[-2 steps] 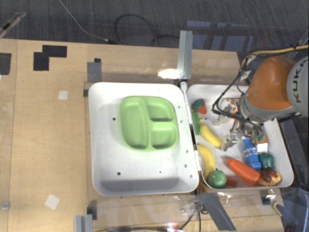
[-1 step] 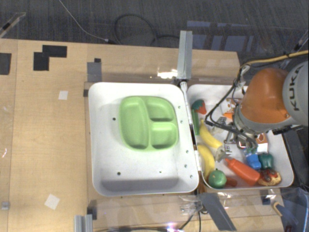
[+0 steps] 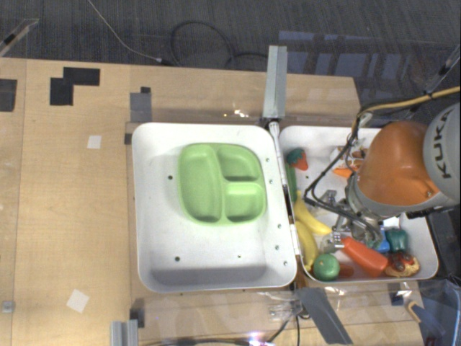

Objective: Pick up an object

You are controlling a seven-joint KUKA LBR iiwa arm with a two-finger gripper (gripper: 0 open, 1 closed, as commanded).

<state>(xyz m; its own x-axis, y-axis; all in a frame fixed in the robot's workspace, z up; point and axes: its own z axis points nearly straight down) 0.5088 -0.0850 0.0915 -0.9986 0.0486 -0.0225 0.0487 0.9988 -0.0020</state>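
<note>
**Arm low over the cluttered right bin, a grasp about to be tried**

The arm hangs over the right bin, its orange band blocking most of the middle. The gripper sits at the bin's lower centre, just above the toys. I cannot tell whether it is apart or together: the metal parts down there merge with cables and shadow.

The likeliest targets lie around 6 o'clock in that bin. An orange carrot-like piece lies slanted right under the gripper, a green ball rests at 7 o'clock near the bin corner, and a yellow banana runs along the left wall at 9 o'clock. From where I stand, the carrot piece looks the best bet. To do it well, I'd want the gripper to close across the narrow width rather than along the length, and to come straight down so it doesn't nudge the ball or the blue bits beside it.

The left bin carries a green divided plate, well apart from all this.

Hard to read: whatever lies under the orange band, a small brownish thing at 5 o'clock, and the red-and-green piece at 11 o'clock.
</note>
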